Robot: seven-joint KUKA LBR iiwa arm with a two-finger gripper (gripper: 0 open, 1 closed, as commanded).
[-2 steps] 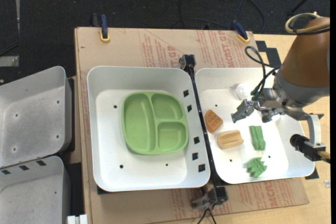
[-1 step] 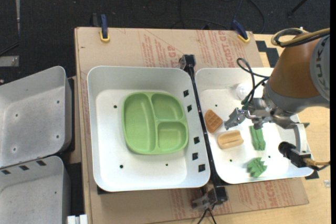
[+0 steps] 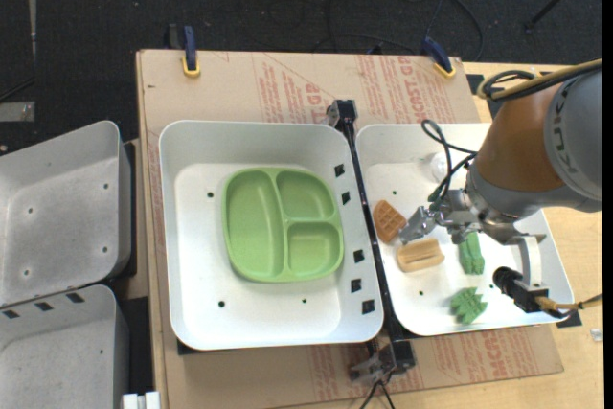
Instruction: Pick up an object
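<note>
The gripper, finger spread not discernible, is seen low in the right bin, just above the tan bread piece and beside the waffle piece; either could be nudged aside instead of grasped.

A green divided plate lies in the left white bin.
</note>
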